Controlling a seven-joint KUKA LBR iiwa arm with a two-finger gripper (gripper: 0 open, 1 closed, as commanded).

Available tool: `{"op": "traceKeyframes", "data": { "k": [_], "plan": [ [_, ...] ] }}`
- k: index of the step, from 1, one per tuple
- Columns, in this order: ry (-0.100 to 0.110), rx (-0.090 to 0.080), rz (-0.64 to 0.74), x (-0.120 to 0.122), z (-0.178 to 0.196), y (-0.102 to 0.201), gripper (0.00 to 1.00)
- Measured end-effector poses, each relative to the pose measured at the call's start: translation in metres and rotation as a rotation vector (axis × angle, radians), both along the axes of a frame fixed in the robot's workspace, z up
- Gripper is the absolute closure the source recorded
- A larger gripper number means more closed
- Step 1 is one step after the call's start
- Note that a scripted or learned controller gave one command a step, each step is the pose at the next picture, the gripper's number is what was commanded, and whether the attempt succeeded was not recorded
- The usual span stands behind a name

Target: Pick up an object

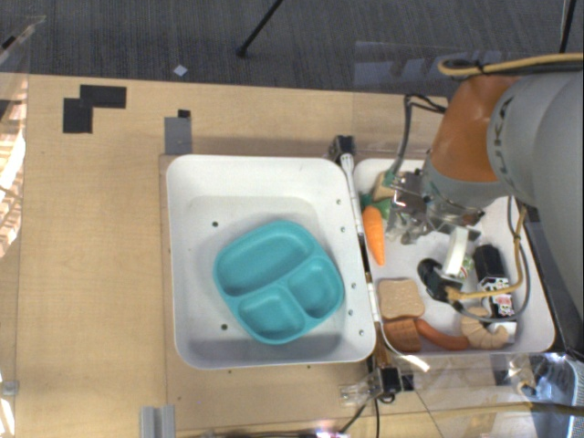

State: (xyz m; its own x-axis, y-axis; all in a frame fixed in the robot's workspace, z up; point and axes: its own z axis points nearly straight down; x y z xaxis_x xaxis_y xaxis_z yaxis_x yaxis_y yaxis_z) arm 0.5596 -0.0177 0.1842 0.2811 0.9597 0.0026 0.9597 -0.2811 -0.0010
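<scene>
My arm [543, 135] is plain grey, with an orange band [464, 126] above the wrist, and my gripper [409, 215] is dull silver-grey. Both bins are plain white. The left bin [182, 245] carries a plate [278, 281] of even turquoise. In the right bin [538, 318] the carrot [373, 235] is bright orange with a green top [381, 190]. The bread slice [400, 297] there is tan with a darker brown edge, the sausage [443, 338] reddish brown and the pastry [488, 336] pale golden brown. The bench [82, 272] is light wood-coloured and bears black tape marks [91, 106]. The floor [137, 16] is dark grey with fine ribbing.
</scene>
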Motion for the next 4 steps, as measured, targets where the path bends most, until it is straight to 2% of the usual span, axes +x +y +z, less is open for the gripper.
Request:
{"op": "traceKeyframes", "data": {
  "k": [1, 2, 3, 4],
  "plan": [
    [0.005, 0.0, -0.267, -0.046, -0.001, 0.028, 1.0],
    [0.0, -0.001, -0.515, -0.063, 0.035, 0.027, 1.0],
    [-0.002, -0.001, -0.712, -0.071, 0.085, 0.003, 1.0],
    [0.001, -0.002, -0.946, -0.072, 0.114, -0.019, 1.0]
  ]
}}
